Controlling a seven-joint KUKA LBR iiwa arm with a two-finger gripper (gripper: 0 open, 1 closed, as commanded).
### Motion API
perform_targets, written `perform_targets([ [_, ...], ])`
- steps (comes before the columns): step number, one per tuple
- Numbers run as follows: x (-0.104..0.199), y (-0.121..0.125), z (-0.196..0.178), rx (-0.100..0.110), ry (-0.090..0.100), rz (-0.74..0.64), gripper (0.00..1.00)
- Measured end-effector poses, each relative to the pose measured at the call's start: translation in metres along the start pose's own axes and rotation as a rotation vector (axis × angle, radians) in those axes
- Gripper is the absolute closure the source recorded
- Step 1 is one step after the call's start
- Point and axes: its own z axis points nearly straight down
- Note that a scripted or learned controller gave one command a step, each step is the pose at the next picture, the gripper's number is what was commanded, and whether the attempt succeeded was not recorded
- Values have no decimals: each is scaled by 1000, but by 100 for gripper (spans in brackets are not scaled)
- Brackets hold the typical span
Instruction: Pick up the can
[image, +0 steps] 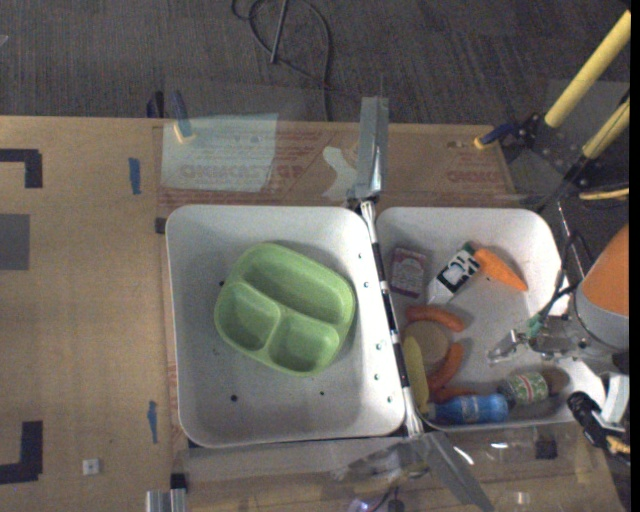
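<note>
White plastic bins sit side by side on the tabletop (80, 300): the left bin (190, 330) carries just a green divided tray (285, 308), while the right bin (535, 235) crowds the can (526, 387) on its side into the near right corner, just beside a blue bottle (470, 408) and near a carrot (498, 268) and sausages (436, 319). Hovering just above that corner from the right, the jaws (520, 342) look spread with nothing pinched between them, probably lined up for a descent onto the can, which its neighbours leave little room around.
</note>
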Motion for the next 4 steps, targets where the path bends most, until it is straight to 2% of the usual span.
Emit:
perform_targets([
  [1,8,-2,1,-2,-10,121,0],
  [2,39,16,-26,0,-12,-29,0],
  [3,15,1,-64,1,-12,-86,0],
  [4,0,-1,1,-2,-9,-136,0],
])
